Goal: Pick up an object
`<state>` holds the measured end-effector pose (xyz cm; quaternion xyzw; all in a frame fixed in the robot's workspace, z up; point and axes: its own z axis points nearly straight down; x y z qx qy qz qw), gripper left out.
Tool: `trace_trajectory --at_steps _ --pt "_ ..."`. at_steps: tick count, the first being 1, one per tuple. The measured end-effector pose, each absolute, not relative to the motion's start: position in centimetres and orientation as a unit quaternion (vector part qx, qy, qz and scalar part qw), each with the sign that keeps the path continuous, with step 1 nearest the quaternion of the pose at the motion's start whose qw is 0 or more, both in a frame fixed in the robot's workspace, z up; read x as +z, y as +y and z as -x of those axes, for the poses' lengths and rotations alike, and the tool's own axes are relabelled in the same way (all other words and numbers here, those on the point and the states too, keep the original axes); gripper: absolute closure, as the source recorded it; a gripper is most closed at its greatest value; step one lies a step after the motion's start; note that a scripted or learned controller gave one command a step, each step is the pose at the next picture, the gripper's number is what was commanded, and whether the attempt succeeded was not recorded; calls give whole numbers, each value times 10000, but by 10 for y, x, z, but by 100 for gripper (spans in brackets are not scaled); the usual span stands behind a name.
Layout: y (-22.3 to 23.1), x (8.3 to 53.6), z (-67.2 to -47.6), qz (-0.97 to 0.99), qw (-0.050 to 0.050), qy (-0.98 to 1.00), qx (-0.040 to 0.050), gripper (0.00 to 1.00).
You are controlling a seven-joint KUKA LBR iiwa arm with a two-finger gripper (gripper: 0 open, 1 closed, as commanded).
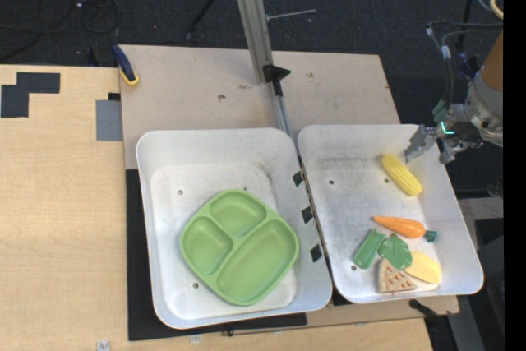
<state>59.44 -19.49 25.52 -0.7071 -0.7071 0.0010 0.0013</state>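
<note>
In the right bin (345, 177) lie a yellow corn cob (402, 174), an orange carrot (400, 227), a green vegetable piece (367, 249), a green leafy piece (396, 252), a yellow wedge (424, 267) and a waffle-like slice (396, 281). My gripper (433, 145) hangs open at the bin's upper right edge, just right of the corn cob, with nothing between its fingers.
The left bin (164, 152) holds a green divided plate (239, 246). An upright aluminium post (253, 20) stands behind the bins. A blue and yellow tool (126, 66) lies at the bench's back left.
</note>
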Motion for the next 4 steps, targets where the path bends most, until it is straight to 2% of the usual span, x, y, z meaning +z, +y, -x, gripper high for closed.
trace_trajectory --at_steps 1,2,3,4 --pt "-195 256 -595 7070 3 -7072 4 0" --pt "-196 194 -588 7073 34 -7069 21 0" --pt "-187 140 -592 7065 35 -7077 17 0" --pt "-187 89 -594 7074 1 -7068 -5 0"
